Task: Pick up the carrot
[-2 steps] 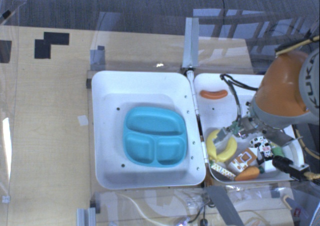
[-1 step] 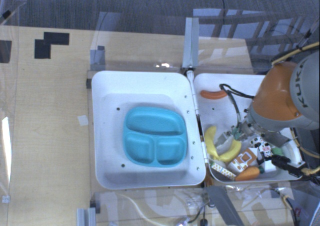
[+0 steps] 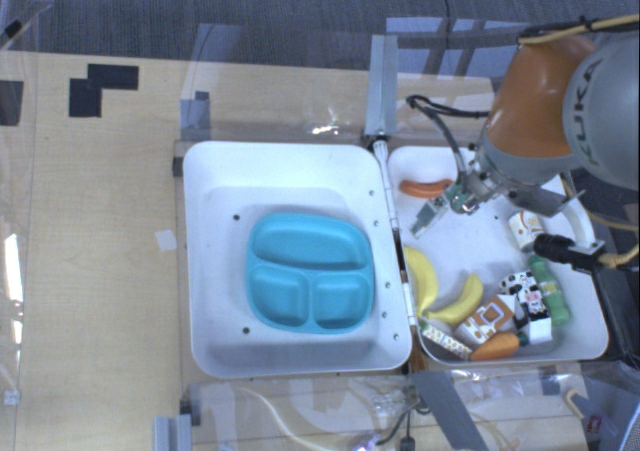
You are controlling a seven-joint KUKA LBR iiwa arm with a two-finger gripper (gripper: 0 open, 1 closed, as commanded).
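The carrot [image 3: 497, 346], a short orange piece, lies at the front of the right bin [image 3: 590, 344] among other items, beside a banana. My gripper [image 3: 430, 212] hangs over the back left part of the right bin, far from the carrot. It sits just below a red-orange sausage-like piece [image 3: 427, 187]. Its fingers stand open with nothing between them.
The left bin [image 3: 215, 239] holds a blue three-compartment tray [image 3: 310, 272]. In the right bin lie two bananas [image 3: 422, 279] [image 3: 459, 301], a black-and-white toy [image 3: 527, 294], a green item [image 3: 556, 307], small boxes [image 3: 490, 317] and a white piece [image 3: 524, 228]. A metal divider [image 3: 392, 229] separates the bins.
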